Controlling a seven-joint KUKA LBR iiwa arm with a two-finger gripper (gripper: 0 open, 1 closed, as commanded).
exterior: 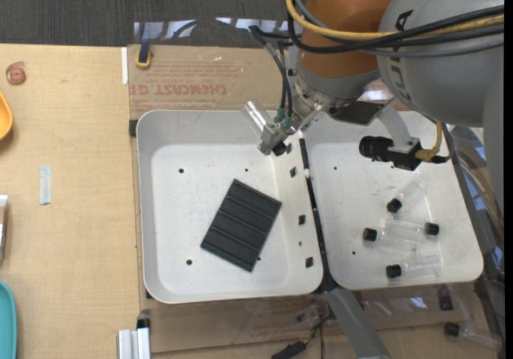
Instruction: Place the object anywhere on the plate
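I am seeing the gripper [268, 135] hanging over the back right part of the left bin [160, 269], its two thin metal fingers a little apart and holding nothing. The flat black ridged plate [241, 223] is lying tilted on the smooth white floor. Clear plastic tubes [405, 229] with black caps are lying in the right bin [465, 265].

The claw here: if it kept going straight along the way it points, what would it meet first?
The claw points down-left over the left bin. It would probably reach that bin's white floor first, short of the black ridged plate; depth is hard to judge.
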